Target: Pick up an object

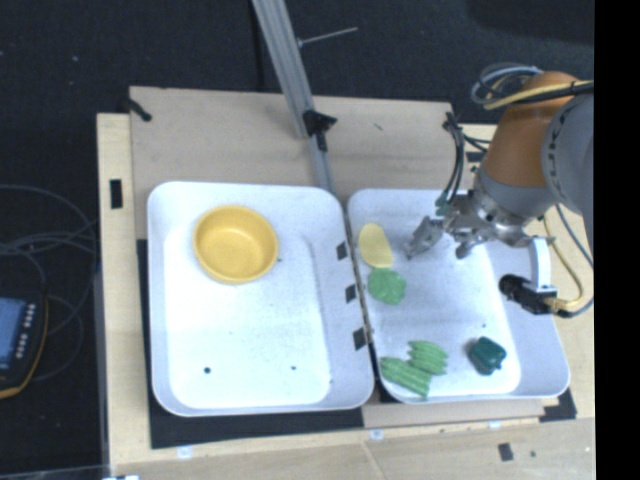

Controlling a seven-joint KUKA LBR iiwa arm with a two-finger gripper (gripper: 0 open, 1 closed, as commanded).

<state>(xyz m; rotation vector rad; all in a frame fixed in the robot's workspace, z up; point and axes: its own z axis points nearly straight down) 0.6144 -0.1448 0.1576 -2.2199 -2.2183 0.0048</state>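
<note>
Camera view: the gripper (pixel 441 238) hangs over the upper part of the right bin (pixel 520 368), its two fingers spread apart with nothing between them. Just to its left, against the bin's left wall, lies a pale yellow piece (pixel 375 245), and right below that a round green piece (pixel 387 287). Near the bottom edge sit two ribbed green pieces (pixel 416 365), touching or nearly so, and a dark green block (pixel 488 354) lies well apart to their right. The left bin (pixel 170 368) holds a yellow bowl (pixel 236 244).

The yellow piece looks the likeliest target, being nearest the fingers. It appears small, light and smooth, probably a plastic or foam toy, so weight should be no trouble but slipping may be. It seems best taken across its narrow width, yet the wall beside it leaves little room for a finger on that side. The round green piece lies a little clearer of the wall.
</note>
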